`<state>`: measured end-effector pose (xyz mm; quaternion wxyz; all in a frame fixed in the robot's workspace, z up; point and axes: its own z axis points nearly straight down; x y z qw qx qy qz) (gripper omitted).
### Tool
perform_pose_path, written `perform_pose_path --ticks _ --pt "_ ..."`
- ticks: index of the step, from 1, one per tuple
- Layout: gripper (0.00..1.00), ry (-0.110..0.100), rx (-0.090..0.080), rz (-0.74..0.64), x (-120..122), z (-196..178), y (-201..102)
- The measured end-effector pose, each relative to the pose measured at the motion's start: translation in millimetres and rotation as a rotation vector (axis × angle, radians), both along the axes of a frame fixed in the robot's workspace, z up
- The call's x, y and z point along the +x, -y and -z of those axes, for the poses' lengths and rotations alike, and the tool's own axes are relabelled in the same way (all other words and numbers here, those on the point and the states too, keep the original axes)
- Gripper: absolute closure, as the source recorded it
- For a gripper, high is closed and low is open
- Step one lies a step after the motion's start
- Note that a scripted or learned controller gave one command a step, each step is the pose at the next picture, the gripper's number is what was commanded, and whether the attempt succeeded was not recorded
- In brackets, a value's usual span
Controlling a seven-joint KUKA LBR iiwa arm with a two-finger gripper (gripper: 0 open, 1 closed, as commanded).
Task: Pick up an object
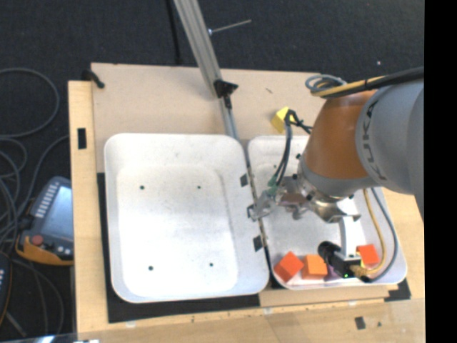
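1. My gripper hangs over the right-hand bin, near its left wall. I cannot tell whether it is open or closed.
2. A red block and an orange block touch at that bin's near edge.
3. A second red block lies apart, further right.
4. My arm hides much of the bin floor.
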<state>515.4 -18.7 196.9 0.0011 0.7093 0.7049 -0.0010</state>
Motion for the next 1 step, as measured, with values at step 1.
perform_pose_path --ticks 1 --pt "0.00 -0.001 0.004 -0.011 -25.4 0.5 -42.4"
